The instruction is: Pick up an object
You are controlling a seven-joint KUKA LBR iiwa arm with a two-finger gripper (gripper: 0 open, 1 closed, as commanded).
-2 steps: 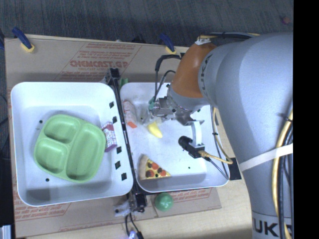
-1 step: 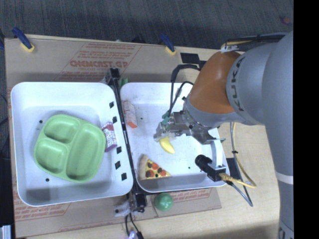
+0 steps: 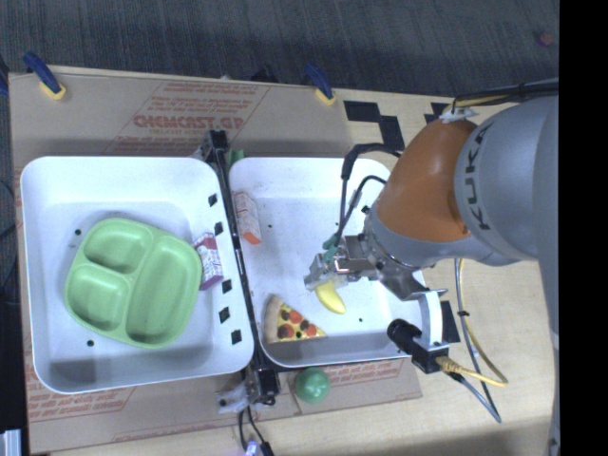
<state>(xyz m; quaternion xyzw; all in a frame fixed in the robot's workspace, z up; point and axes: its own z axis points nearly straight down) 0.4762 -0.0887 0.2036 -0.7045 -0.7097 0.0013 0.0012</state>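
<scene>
A: Setting?
B: Robotics lab, test cell. Evidence: one grey industrial arm (image 3: 494, 188) with orange band, cables (image 3: 475, 350) trailing off it.

A: Fixtures?
B: Worktop (image 3: 399, 122) lined with printed cardboard (image 3: 190, 112), held by blue clamps (image 3: 45, 74); two white bins (image 3: 38, 255) side by side; black-and-white marker (image 3: 370, 122) on the surface; dark carpet (image 3: 237, 17) beyond.

A: Stock?
B: Toy props: green divided plate (image 3: 131, 281), pizza slice (image 3: 290, 323), banana (image 3: 330, 298), green ball (image 3: 311, 384).
</scene>
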